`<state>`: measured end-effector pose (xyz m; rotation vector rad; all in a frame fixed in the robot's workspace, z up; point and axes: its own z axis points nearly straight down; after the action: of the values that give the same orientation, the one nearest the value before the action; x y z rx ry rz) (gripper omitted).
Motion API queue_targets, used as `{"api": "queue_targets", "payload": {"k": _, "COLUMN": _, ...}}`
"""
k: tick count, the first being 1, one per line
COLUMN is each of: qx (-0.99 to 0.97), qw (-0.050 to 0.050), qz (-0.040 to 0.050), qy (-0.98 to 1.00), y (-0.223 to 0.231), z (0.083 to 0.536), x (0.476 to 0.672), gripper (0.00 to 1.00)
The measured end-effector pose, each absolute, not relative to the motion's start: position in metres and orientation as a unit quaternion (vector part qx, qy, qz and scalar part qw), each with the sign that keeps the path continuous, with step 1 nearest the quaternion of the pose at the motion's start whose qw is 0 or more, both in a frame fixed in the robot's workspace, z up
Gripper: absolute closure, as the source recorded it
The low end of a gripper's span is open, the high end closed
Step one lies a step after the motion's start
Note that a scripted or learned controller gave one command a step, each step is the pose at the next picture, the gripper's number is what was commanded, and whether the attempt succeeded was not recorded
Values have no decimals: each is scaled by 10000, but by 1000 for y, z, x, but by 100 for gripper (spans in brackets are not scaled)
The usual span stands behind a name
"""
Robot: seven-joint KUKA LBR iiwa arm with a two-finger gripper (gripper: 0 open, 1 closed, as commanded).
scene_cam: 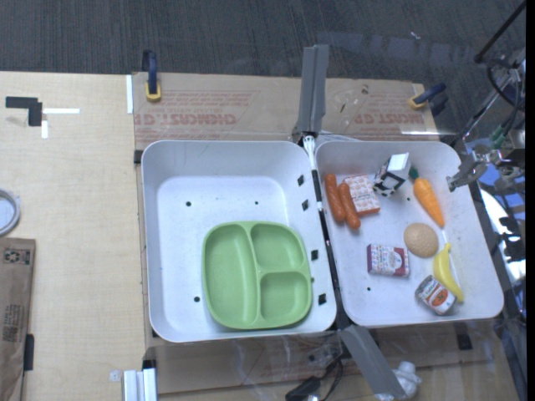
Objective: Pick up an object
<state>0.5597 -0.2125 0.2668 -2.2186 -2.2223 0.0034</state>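
Left bin (167,224) carries a green divided plate (257,274) low in the frame, bare white floor above it. Over the centre divider, the right bin (476,249) is busy: two sausages (341,200) by the left wall, a red-and-white packet (362,195), a small carton (387,260), a carrot (428,200), a banana (447,276) against the right rim. The fingers? Cannot tell from here.
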Motion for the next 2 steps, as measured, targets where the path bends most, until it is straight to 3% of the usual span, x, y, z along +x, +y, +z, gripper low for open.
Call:
{"api": "queue_targets", "payload": {"k": 1, "qx": -6954, "qw": 35, "qz": -33, "qy": -7186, "y": -214, "z": 102, "x": 573, "gripper": 0}}
{"api": "queue_targets", "payload": {"k": 2, "qx": -6760, "qw": 29, "qz": -39, "qy": -7369, "y": -213, "z": 92, "x": 627, "gripper": 0}}
